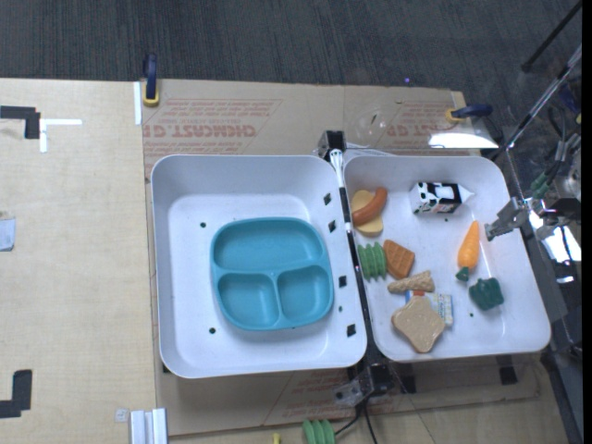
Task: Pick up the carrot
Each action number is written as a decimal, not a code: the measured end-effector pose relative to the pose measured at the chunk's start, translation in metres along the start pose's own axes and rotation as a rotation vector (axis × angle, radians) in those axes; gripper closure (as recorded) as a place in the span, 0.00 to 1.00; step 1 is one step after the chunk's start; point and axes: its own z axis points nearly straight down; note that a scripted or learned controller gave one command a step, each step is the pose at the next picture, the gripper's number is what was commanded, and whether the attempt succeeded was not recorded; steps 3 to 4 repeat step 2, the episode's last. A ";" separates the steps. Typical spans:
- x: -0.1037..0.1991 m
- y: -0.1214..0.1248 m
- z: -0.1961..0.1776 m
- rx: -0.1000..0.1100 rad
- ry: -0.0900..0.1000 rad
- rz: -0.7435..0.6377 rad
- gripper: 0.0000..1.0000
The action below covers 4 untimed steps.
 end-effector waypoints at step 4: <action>-0.013 0.030 0.145 0.008 0.010 0.291 1.00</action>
